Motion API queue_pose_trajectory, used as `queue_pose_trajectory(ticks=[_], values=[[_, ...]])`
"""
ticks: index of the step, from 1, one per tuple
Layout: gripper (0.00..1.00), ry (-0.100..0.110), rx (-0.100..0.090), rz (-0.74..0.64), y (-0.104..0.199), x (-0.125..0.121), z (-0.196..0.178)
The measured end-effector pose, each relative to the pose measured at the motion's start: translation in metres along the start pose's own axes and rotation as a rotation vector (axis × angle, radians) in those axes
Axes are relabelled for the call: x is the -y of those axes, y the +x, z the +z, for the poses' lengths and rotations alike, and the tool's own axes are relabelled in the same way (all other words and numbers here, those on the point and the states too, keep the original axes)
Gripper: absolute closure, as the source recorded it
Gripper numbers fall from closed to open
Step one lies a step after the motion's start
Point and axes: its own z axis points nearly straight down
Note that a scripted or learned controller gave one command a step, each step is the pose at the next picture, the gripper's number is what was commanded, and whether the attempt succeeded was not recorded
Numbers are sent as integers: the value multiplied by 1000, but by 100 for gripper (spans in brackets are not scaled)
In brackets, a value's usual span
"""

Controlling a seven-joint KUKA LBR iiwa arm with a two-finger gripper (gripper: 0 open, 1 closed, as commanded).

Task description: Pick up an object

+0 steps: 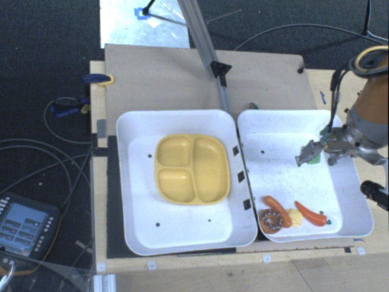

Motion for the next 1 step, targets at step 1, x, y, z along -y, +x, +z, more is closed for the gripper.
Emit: queue_pose_trajectory(ticks=[1], values=[[0, 3, -1, 0, -4, 8, 58]])
